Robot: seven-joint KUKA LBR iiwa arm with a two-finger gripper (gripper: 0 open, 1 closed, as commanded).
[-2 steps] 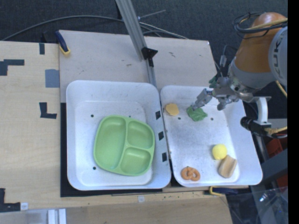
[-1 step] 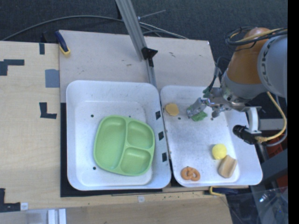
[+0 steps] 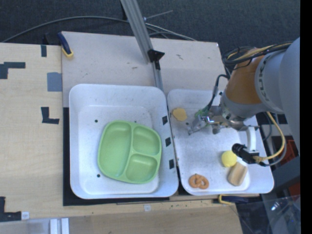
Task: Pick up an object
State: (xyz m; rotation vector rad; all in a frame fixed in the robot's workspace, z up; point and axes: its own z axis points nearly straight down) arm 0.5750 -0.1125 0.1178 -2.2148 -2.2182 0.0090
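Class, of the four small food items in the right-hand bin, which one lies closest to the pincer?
The flat yellow-orange piece, alone at the bin's upper left, just left of the pincer. The yellow ball, tan block and pretzel lie farther down.

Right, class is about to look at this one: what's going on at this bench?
A grey robot arm reaches in from the right over the right-hand bin, its gripper low near a small yellow piece. A yellow ball, a tan block and a pretzel lie toward the near edge. The left bin holds a green divided plate. Nothing looks picked up yet.
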